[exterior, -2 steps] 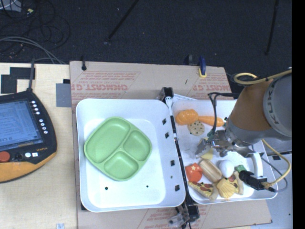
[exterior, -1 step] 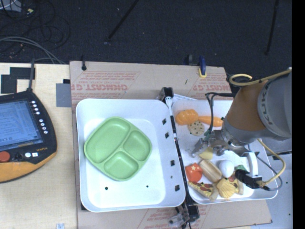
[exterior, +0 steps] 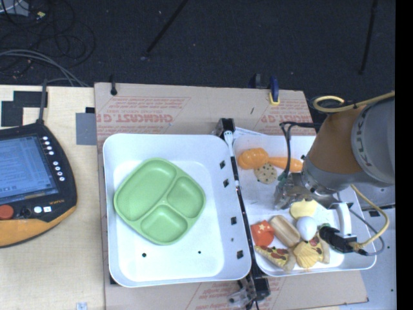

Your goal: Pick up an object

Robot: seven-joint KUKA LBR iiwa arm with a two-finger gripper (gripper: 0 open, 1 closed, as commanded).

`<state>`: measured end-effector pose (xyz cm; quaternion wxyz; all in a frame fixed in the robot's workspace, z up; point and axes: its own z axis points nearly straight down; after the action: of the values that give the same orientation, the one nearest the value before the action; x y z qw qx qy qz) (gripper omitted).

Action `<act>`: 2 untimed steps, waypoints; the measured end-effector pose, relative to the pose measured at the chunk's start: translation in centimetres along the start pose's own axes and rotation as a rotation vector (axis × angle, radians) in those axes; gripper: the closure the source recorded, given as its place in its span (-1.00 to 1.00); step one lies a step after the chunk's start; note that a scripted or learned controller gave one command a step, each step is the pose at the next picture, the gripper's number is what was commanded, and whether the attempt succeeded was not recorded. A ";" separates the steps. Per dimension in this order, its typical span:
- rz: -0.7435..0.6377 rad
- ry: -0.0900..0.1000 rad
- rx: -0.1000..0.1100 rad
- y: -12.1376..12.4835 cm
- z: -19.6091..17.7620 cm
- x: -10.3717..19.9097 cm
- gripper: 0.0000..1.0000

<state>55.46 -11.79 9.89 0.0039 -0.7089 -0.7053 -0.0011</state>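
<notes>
On the bench, camera view: two white bins side by side; left bin (exterior: 122, 263) has a green divided plate (exterior: 160, 201), right bin (exterior: 248, 208) has a pile of toy food.
Arm: comes from right; gripper (exterior: 284, 193) is low in right bin, just beside the speckled cookie-like piece (exterior: 265, 172) and the pale yellow piece (exterior: 303, 208).
Tool state: cannot tell if apart or together, it is dark and partly under the wrist; nothing seen clamped.
Likely target: not sure which obj.; the orange spoon-like piece (exterior: 253, 157) is near, at far end of bin.
Axis: its long axis goes about left-right in the view, round end to the left, handle toward the arm.
Handling: looks like light, stiff plastic, prob. smooth and a bit slippery, not fragile.
Where to hold: I judge across the thin handle, close to the round end.
Other things: tan roll (exterior: 284, 230), white egg (exterior: 306, 226), red tomato (exterior: 262, 233) touch each other at near end.
</notes>
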 end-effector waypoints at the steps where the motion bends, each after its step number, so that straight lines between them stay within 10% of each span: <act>1: 0.000 0.000 0.001 0.0 0.1 0.0 -1.00; 2: -0.008 -0.009 -0.004 4.6 -0.6 -3.1 -1.00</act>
<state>60.06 -14.88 10.44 -0.0007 -0.7059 -0.7083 0.0004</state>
